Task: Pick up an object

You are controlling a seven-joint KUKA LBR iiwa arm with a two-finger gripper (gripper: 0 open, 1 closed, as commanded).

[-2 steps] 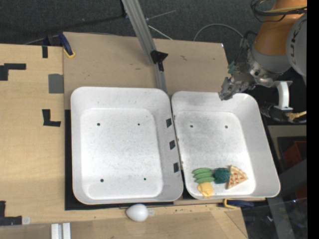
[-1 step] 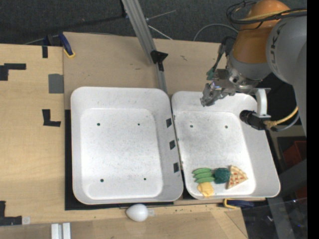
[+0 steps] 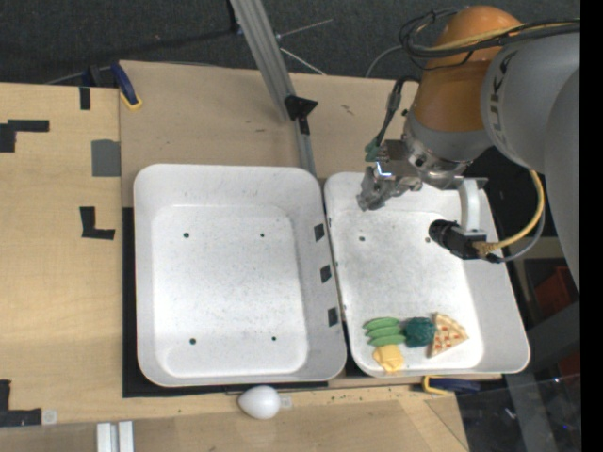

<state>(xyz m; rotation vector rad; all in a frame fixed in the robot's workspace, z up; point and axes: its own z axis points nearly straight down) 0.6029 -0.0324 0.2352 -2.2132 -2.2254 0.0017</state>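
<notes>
The gripper (image 3: pixel 375 194) was seen at the 12 o'clock end of the right bin (image 3: pixel 499 290) with nothing visibly held, so descent was best centred over the toy cluster (image 3: pixel 412 334) at 6 o'clock, singling out one piece.

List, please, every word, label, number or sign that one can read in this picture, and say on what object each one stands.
"KU": dark letters, cut off, running down the grey arm near the orange band; the rest is hidden.
No other text: the two white bins carry no readable label.
</notes>
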